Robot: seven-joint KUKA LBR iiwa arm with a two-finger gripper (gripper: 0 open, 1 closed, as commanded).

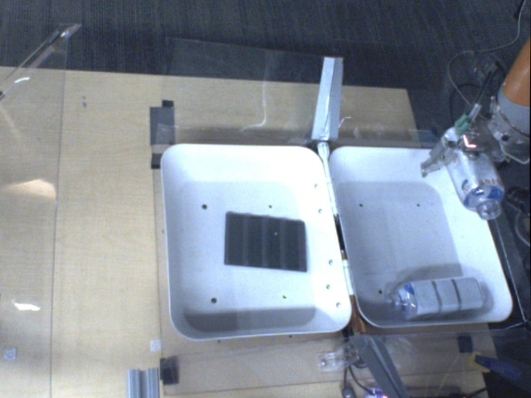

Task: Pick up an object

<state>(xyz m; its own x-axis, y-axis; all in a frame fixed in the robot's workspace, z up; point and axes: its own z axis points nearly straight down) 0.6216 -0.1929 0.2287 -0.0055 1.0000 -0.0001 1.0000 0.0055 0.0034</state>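
Note:
My gripper (461, 157) hangs over the far right corner of the right bin (390, 191), below the arm's orange band (519, 80). It is shut on a clear plastic bottle (479, 182), which tilts down to the right with its blue end lowest, over the bin's right rim. One grey finger (434, 162) sticks out to the left of the bottle. A second clear bottle (437, 297) with a blue end lies on its side along the near wall of the right bin. A dark ribbed rectangular pad (266, 241) lies flat in the middle of the left bin (191, 181).
The two bins touch along a central divider (336, 222). A metal upright (328, 98) stands behind that joint. Cables (477, 65) hang near the arm at the far right. Bare wooden bench (83, 222) spreads to the left.

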